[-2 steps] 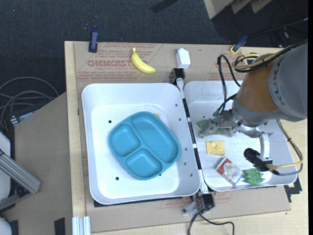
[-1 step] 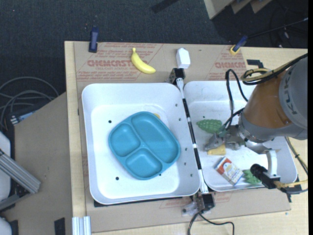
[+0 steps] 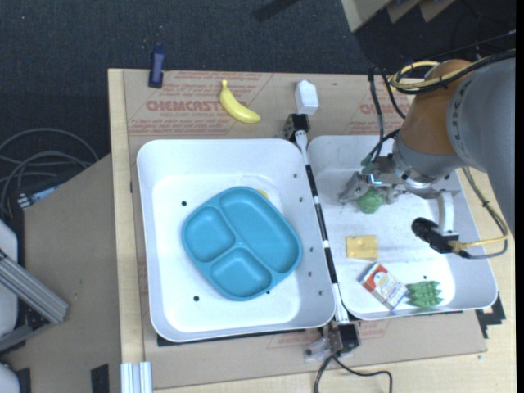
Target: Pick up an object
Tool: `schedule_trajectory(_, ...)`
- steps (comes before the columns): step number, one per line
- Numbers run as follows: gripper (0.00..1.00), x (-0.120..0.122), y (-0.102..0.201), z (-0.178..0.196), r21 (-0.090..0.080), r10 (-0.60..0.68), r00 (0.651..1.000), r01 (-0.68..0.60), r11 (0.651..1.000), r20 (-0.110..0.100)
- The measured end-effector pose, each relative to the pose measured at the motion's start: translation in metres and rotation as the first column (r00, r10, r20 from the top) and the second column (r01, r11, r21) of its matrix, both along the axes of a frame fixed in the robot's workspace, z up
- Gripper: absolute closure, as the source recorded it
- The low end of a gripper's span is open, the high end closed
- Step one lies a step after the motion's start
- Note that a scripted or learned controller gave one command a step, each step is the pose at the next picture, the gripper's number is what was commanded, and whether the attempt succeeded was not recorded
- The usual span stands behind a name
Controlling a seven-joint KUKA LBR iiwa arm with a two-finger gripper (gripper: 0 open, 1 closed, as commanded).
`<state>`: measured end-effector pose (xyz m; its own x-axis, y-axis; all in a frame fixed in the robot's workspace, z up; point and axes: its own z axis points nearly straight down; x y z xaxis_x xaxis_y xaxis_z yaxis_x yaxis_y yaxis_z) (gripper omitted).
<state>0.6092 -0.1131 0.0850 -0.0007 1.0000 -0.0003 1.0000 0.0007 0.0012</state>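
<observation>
The bench (image 3: 196, 97) carries two shallow white bins side by side, and the grey arm (image 3: 483, 113) with its orange band reaches in over the right bin (image 3: 479, 289). The left bin (image 3: 164, 301) holds a blue divided tray (image 3: 239, 241) lying flat near its middle. On the bare bench beyond the bins lies a yellow banana (image 3: 237, 105), well apart from the arm. In the right bin, the pincer (image 3: 368, 191) is down low at the far left part, just over a small green object (image 3: 371, 201); the object seems to sit between or just under the tips, but whether they are spread or closed on it cannot be told from this slant. Nearer the camera in the same bin lie a red and white packet (image 3: 382, 286), a yellow square piece (image 3: 362, 246) and a small green leafy piece (image 3: 426, 293), all apart from the pincer. To do the step well, the tips should likely straddle the green object squarely and reach the bin floor before closing, then lift straight up slowly, since a small rounded thing may squirt out sideways if pinched off centre.
</observation>
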Motion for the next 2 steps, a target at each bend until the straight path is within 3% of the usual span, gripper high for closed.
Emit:
schedule_trajectory(1, 1.00, 0.000, 0.000, 0.010, -0.001, 0.000, 1.000, 0.000, 1.000, 0.002)
schedule_trajectory(2, 1.00, -0.020, 0.071, 0.101, 0.001, 0.001, 1.000, -0.001, 1.000, 0.002)
